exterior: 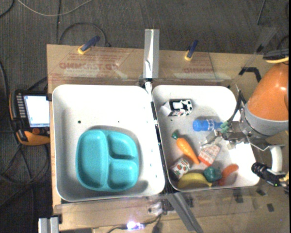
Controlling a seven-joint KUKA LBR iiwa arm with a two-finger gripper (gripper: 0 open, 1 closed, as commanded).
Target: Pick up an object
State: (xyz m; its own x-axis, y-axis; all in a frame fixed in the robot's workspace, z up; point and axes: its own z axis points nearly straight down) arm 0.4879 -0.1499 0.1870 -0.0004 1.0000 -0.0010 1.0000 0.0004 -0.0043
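The right bin (242, 106) holds several small items. A black-and-white cow toy (180, 107) lies near its back wall, with a blue bottle (204, 125) on its side below it. An orange carrot (185, 148) lies at the centre and a red-and-white packet (209, 154) sits just right of it. Along the front wall are a small can (180, 168), a yellow banana (194, 180), a green piece (212, 173) and a red-orange piece (229, 171). My gripper (217, 136) hangs low over the bin, between the bottle's right end and the packet.
The left bin (68, 106) holds a teal divided plate (106, 159). The grey arm with its orange band (274, 91) covers the right bin's right side. A metal post (151, 52) stands behind the wall between the bins. A handheld screen device (31, 115) lies left of the bench.
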